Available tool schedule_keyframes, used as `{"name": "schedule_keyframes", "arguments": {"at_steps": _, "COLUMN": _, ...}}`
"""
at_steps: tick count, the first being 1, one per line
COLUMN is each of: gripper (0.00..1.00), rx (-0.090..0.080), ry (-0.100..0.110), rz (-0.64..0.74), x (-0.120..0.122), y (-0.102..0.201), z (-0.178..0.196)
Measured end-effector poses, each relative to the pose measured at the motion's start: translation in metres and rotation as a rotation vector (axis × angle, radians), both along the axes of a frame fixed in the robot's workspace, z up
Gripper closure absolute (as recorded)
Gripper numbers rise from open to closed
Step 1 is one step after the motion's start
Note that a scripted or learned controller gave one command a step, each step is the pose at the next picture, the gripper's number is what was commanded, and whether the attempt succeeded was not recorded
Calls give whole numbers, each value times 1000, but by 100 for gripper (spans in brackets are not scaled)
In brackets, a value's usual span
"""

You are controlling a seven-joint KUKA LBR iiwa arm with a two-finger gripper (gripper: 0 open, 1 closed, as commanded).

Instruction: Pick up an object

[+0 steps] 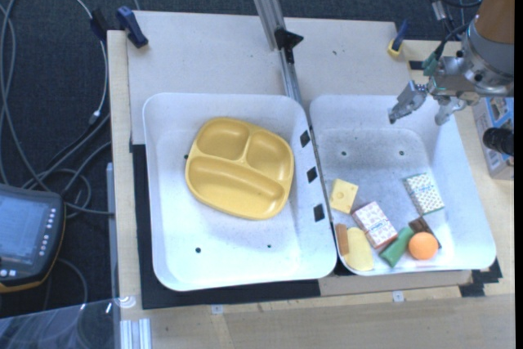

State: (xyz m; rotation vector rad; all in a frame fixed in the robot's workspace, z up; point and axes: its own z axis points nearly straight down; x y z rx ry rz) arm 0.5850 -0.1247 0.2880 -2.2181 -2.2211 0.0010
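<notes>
The arm [497, 20] enters at three o'clock: a grey body with an orange band, then a pale metallic wrist. Black cables loop beside it toward one o'clock. The gripper [425, 106] is silver-grey, with two slim fingers [404, 106] set apart, one toward nine o'clock of the other

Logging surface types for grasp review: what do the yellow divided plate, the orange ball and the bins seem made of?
Yellow divided plate: likely moulded plastic, smooth with a soft sheen on its ridges. Orange ball: matte and evenly coloured, possibly plastic or foam; unclear. Bins: thin white plastic by their rounded formed rims, with a grey-speckled, scuffed floor.
</notes>
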Motion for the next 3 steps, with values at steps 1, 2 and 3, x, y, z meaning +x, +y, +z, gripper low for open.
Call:
{"name": "schedule_keyframes", "arguments": {"at_steps": 1, "gripper": 0, "rx": 0, "ry": 0, "rz": -1, "x": 0, "y": 0, "z": 0}}
{"name": "schedule_keyframes", "arguments": {"at_steps": 2, "gripper": 0, "rx": 0, "ry": 6, "rz": -1, "x": 3, "y": 1, "z": -63}}
{"name": "schedule_keyframes", "arguments": {"at_steps": 3, "gripper": 0, "rx": 0, "ry": 4, "rz": -1, "x": 9, "y": -4, "z": -109}}
